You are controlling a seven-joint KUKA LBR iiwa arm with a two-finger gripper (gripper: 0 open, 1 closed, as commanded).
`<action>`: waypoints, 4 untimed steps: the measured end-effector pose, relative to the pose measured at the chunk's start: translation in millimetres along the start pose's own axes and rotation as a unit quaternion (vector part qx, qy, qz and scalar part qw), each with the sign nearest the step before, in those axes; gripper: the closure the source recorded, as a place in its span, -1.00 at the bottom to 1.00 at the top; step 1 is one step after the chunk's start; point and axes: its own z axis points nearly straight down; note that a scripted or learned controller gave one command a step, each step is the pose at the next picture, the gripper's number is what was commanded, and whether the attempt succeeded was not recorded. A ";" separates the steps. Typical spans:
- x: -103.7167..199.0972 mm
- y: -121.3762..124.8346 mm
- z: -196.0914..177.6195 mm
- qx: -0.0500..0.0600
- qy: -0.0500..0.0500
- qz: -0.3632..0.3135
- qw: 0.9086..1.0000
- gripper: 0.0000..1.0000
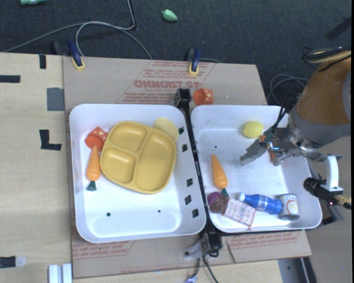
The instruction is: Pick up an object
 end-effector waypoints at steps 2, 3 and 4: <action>38.1 16.3 122.4 -0.005 -0.002 0.000 1.000 -1.00; 36.4 4.6 122.4 -0.005 -0.001 0.000 1.000 -1.00; 36.9 59.9 122.8 -0.003 -0.001 0.000 1.000 -1.00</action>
